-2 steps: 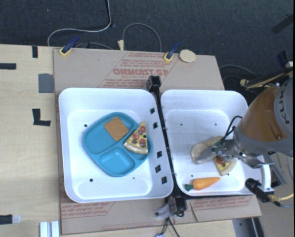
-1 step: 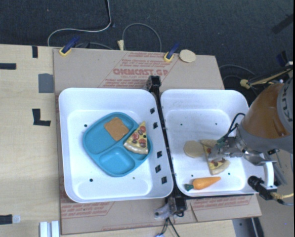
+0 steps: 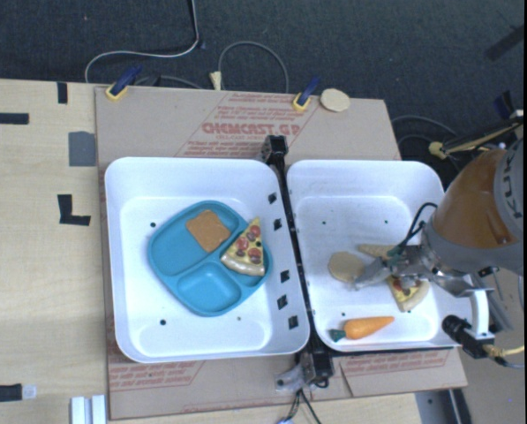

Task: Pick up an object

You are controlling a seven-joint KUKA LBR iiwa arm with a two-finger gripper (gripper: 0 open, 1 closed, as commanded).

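Nearest the camera, the grey arm (image 3: 488,215) with its orange band is reaching in from the right, and its pincer (image 3: 388,270) is hanging low inside the right bin (image 3: 369,177); its dark fingers are pointing left over the toys, and I cannot tell whether they are parted or closed, nor whether they are gripping anything. Two shallow white bins are sitting side by side on a cardboard sheet (image 3: 245,126) laid over the wooden surface (image 3: 33,237). Three toy foods are lying in the right bin: one orange carrot (image 3: 367,328) with a green tip near the front wall, one pale tan flat piece (image 3: 343,266) just left of the pincer tips, and one small pizza-like wedge (image 3: 410,295) partly hidden beneath the pincer. One more tan sliver is showing above the fingers, too small to name. In the left bin (image 3: 126,201) one blue divided tray (image 3: 192,281) is resting tilted; one brown toast square (image 3: 209,230) is lying in its upper compartment, and one pizza slice (image 3: 246,250) is lying in its right compartment, overhanging the rim. One tan disc (image 3: 335,101) is sitting on the cardboard's far edge, well apart from both bins.
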